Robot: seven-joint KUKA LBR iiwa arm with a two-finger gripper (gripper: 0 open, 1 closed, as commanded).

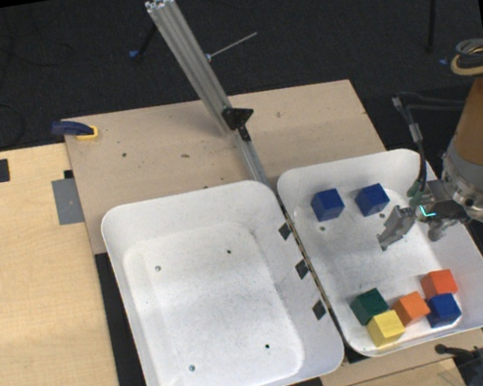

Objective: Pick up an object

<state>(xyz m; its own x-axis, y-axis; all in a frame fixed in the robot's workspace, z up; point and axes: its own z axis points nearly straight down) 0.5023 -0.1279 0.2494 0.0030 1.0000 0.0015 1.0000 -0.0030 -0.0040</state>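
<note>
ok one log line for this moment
gripper over right bin, nothing held | nearest: blue cube | bottom cluster: green, yellow, orange, red, blue | left bin

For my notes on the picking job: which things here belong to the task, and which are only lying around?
Belong to the job:
- gripper
- blue cubes
- green cube
- yellow cube
- orange cube
- red cube
- third blue cube
- right bin

Lying about:
- left bin
- metal rail
- clamp

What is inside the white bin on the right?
The right bin holds seven blocks: two blue blocks near the back, and green, yellow, orange, red and blue clustered at the front. The gripper hovers between them, covering some floor.
</note>
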